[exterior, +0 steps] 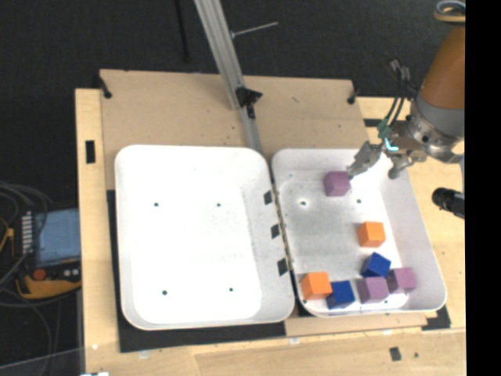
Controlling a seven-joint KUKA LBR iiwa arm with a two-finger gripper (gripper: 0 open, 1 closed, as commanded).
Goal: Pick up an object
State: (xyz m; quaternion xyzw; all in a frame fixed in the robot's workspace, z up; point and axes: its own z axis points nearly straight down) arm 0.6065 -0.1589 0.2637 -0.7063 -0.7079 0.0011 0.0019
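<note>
Camera view, overhead slant, one entry per item.

1. Bench: tan board carrying two shallow white bins side by side.

2. Left bin: nothing lies in it apart from a few small dark dots on its floor.

3. Right bin: holds all the candidate objects, seven blocks.
 - Purple block, at about 12 o'clock in the bin, alone, well apart from the others.
 - Orange block, near the bin's centre, toward 3 o'clock.
 - Blue block, just below the orange one, at about 5 o'clock.
 - Second orange block, at 7 o'clock by the front rim, with a second blue block just beside it.
 - Two more purple blocks, at 5 o'clock, crowded against the first blue one.

4. Arm, grey with an orange band, entering at 2 o'clock of the bin.

5. Gripper: poised over the bin's far right corner, jaws spread, nothing between them. One finger sits just beside the lone purple block, at its 2 o'clock; contact cannot be told.

6. Step in hand, as judged: approach for a grasp, lift not yet made. The lone purple block is the likeliest pick, being nearest and free on all sides. To do it well, centre the spread jaws over the block so both fingers straddle it, descend squarely, and close on opposite flat faces; an off-centre descent could push it aside.
</note>
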